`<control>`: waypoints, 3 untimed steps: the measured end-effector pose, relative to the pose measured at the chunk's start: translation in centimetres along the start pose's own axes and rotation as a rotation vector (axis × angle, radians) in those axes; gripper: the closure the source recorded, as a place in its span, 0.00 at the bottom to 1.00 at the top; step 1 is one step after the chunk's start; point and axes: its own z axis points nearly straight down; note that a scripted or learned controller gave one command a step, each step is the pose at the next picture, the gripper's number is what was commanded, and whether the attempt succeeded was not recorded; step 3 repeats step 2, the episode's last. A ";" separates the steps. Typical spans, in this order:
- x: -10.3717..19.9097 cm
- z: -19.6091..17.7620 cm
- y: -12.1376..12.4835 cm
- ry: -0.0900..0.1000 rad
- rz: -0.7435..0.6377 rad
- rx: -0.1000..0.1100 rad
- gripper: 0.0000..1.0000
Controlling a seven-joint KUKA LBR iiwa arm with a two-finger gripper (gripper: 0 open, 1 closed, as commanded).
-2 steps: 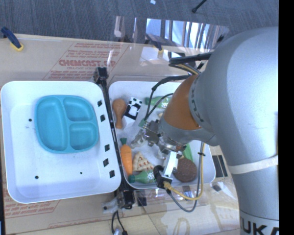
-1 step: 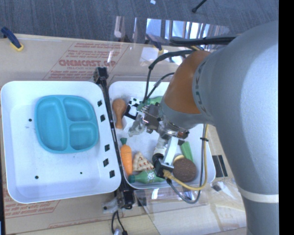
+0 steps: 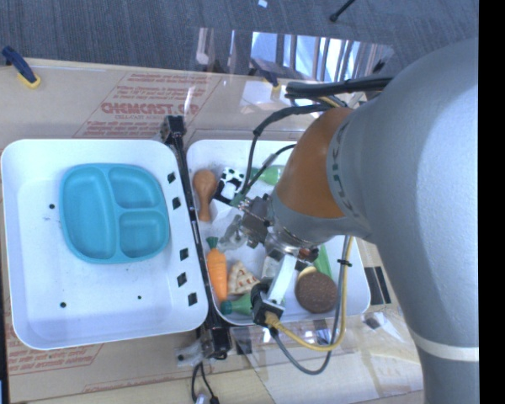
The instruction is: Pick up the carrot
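The carrot (image 3: 216, 273) is a small orange piece with a green tip. It lies along the left wall of the right bin (image 3: 204, 154), near the front. My gripper (image 3: 241, 225) hangs over the middle of that bin, just above and to the right of the carrot. The bulky grey arm and its orange band hide much of it. Nothing can be seen held in it.
A blue divided plate (image 3: 115, 211) sits in the left bin (image 3: 21, 251). The right bin also holds a brown drumstick-shaped toy (image 3: 204, 188), a black-and-white item (image 3: 230, 179), a tan wedge (image 3: 242, 278) beside the carrot, and a brown round disc (image 3: 316, 291).
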 end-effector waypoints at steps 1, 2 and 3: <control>-5.5 9.8 7.1 0.004 -0.065 -0.005 0.00; -0.4 -0.2 4.0 0.005 0.183 -0.005 0.00; -0.4 -0.2 4.0 0.005 0.183 -0.005 0.00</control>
